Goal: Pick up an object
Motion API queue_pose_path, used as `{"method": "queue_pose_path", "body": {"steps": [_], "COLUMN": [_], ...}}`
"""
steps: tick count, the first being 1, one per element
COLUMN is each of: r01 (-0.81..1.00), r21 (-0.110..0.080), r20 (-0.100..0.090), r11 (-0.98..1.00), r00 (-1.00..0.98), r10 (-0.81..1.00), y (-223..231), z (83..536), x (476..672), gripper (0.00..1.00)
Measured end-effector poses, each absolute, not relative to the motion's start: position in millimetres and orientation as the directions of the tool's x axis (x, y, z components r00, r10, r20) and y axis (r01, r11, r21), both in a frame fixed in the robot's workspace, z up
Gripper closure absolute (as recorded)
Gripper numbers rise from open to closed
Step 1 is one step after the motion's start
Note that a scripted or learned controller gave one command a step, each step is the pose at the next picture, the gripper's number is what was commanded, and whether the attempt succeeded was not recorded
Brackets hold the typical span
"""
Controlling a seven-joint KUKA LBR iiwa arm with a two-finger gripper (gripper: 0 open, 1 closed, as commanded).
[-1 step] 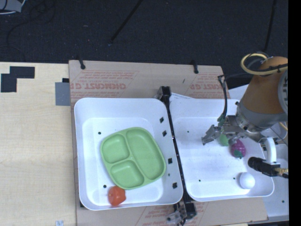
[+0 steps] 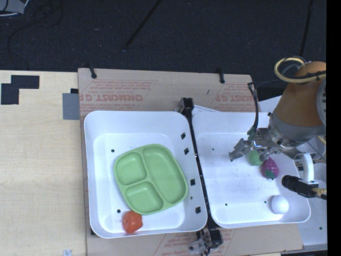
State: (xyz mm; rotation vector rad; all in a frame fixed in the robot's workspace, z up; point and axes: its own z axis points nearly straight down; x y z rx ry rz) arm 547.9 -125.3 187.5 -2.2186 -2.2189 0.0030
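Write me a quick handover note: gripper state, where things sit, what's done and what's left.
Gripper: low in the right bin, next to a small green object; finger state unclear, no hold confirmed.
Right bin also holds a purple object and a white ball.
Left bin: green divided plate, orange object by its near corner.
Done: arm reached in.
Left: grasp and lift one object.

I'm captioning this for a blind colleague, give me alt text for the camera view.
A grey arm's gripper reaches low into the right bin, beside a green object, a magenta one and a white ball. The left bin holds a green divided plate and an orange-red object.
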Motion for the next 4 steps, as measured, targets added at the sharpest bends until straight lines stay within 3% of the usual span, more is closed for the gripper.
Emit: {"method": "queue_pose_path", "body": {"steps": [1,2,3,4], "r01": [1.0,1.0,1.0,1.0], "r21": [-0.01,-0.003,-0.003,0.001], "r20": [0.002,0.001,0.001,0.0], "r11": [0.0,0.0,-0.006,0.001], "r00": [0.0,0.0,0.006,-0.001], "r10": [1.0,1.0,1.0,1.0], "y": [-123,-122,-123,-127], "z": [131,86,98,143], "x": [536.3,536.1,536.5,543.0], "gripper": [0.0,0.0,1.0,1.0]}}
